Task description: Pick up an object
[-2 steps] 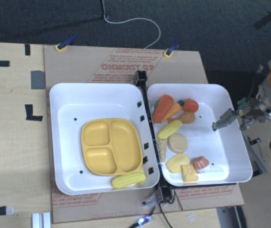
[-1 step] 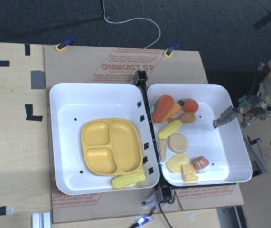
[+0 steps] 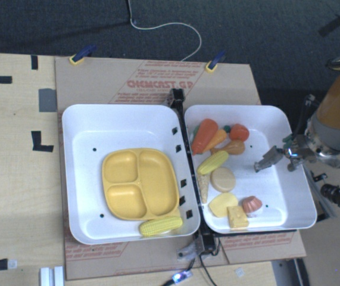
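My jaws (image 3: 267, 159) hang over the right bin (image 3: 277, 119), at about three o'clock in the camera view, reaching in from the grey wrist with its orange band (image 3: 337, 106). I cannot tell how far apart they stand, and nothing shows between them. The toy foods lie toward the bin's nine o'clock side, apart from my jaws: an orange carrot (image 3: 204, 134) beside a red tomato (image 3: 239, 132) at the top, a yellow corn cob (image 3: 213, 162) below them, then a pale round piece (image 3: 222, 179), a yellow potato-like piece (image 3: 223, 204), a yellow block (image 3: 237, 218) and a small reddish item (image 3: 252, 204) near six o'clock. The nearest of them, the round piece, sits at nine o'clock from my jaws across bare white floor. In the left bin (image 3: 77, 124) a yellow divided plate (image 3: 140, 182) lies flat, with a second corn cob (image 3: 161, 224) just beside its six o'clock edge. Both bins rest on brown cardboard (image 3: 158, 82) on the tabletop (image 3: 15, 177).
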Tool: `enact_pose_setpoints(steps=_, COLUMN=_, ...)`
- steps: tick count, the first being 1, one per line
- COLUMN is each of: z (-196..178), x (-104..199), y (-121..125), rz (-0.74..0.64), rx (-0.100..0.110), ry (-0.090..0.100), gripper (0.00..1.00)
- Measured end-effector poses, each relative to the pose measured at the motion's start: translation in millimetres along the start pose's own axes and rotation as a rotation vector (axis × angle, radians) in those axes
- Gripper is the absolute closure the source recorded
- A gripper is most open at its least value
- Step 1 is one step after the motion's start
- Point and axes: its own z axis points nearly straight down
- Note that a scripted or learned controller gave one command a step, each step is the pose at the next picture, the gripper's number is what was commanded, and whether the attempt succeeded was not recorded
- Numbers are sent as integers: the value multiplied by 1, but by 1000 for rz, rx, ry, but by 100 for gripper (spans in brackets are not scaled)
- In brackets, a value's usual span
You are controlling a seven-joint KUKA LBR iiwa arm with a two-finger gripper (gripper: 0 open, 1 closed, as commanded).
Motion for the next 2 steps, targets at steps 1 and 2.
enact_pose_setpoints(steps=1, z=60, x=10, y=1, rz=0, rx=0, ry=1, gripper=0)
enact_pose_setpoints(steps=2, z=111, x=11, y=2, rz=1, rx=-6, ry=-1, gripper=0)
